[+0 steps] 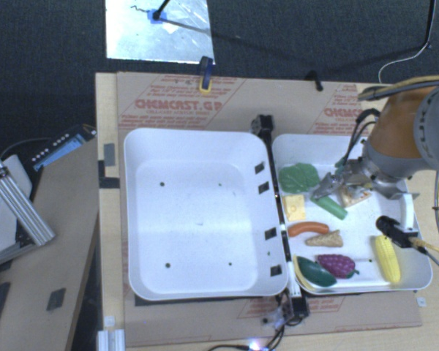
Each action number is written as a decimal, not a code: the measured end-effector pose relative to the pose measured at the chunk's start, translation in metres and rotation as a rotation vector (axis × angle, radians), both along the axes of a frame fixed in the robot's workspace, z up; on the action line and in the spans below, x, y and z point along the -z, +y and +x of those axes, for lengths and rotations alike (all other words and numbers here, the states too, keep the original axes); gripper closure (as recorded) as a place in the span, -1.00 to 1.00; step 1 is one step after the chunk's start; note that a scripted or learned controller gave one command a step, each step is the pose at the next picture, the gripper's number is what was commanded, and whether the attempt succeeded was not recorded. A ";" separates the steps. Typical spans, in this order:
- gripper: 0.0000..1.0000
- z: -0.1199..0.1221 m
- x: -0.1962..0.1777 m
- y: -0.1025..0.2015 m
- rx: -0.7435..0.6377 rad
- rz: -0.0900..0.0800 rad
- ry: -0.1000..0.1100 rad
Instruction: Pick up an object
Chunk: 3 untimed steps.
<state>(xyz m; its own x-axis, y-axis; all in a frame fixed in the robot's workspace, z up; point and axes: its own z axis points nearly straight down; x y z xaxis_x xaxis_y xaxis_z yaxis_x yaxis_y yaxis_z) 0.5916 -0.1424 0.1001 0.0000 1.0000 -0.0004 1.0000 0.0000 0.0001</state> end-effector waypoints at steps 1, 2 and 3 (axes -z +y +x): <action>-1.00 0.083 0.010 0.031 -0.008 -0.004 -0.014; -1.00 0.078 -0.057 -0.025 0.001 -0.004 -0.009; -1.00 -0.020 0.019 -0.067 0.005 0.002 0.008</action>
<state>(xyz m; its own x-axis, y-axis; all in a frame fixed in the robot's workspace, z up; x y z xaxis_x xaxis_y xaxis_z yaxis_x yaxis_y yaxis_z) 0.5717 -0.2091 0.0807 0.0047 1.0000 0.0014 1.0000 -0.0047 -0.0082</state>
